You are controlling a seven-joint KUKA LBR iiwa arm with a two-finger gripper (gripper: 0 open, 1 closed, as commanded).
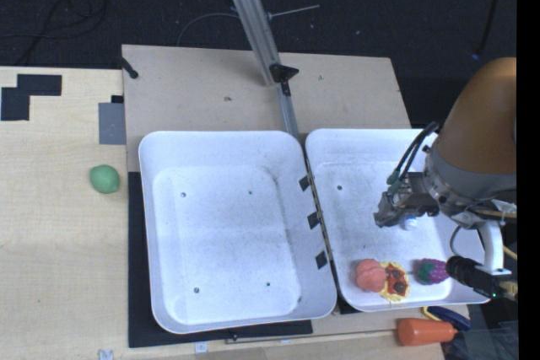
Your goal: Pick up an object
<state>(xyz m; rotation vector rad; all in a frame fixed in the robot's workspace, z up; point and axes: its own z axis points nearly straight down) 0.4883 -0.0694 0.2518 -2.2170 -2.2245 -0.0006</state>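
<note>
In the right bin (354, 173), my gripper (393, 213) hangs low over the bin floor, right of its middle. The dark fingers are seen from above and their gap does not show. Nothing is visibly held. Near the bin's front edge lie a red-orange lumpy toy (369, 275), a yellow and red piece (395, 282) touching it, and a purple and green toy (432, 271). They sit in front of the gripper, apart from it.
The left bin (169, 156) stands beside the right one, joined by black clips (314, 219). A green ball (105, 179) rests on the bench to the left. An orange object (426, 331) lies outside the bins at the front right. A metal rail (253, 17) slants behind.
</note>
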